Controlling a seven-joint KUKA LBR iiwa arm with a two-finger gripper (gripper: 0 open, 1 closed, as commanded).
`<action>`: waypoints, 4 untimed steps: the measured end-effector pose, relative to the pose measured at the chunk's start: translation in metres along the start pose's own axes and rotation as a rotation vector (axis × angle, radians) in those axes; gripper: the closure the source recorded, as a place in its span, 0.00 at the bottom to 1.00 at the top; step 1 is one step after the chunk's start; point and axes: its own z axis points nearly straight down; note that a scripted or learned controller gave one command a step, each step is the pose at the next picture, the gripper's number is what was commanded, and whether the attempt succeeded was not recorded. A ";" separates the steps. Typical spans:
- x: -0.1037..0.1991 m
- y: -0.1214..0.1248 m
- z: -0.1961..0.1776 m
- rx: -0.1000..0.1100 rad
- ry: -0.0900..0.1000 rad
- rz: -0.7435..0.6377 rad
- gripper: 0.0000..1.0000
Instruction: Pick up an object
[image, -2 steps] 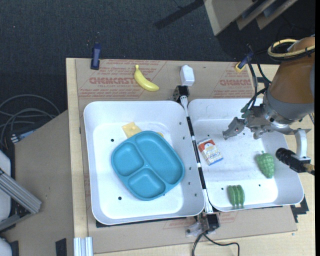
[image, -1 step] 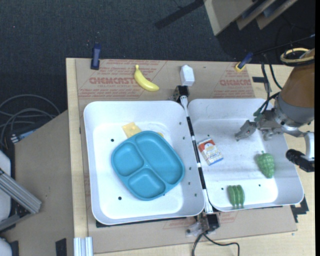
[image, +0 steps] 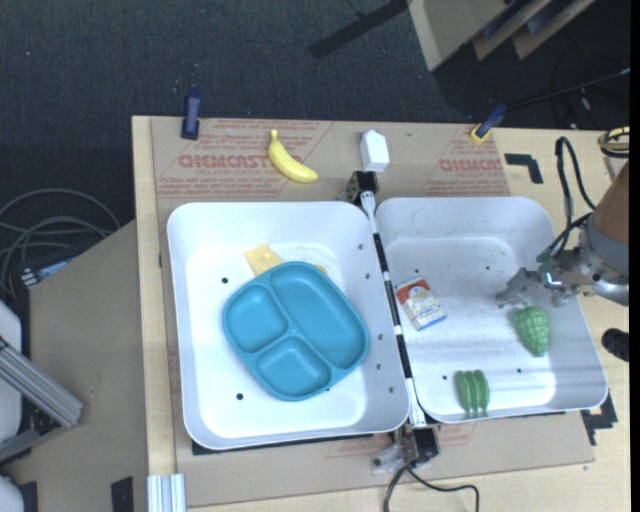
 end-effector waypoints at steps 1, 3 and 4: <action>0.000 -0.017 0.052 0.002 0.004 -0.002 0.00; 0.080 0.043 0.026 -0.004 0.000 -0.003 1.00; 0.145 0.022 -0.049 -0.003 0.000 -0.003 1.00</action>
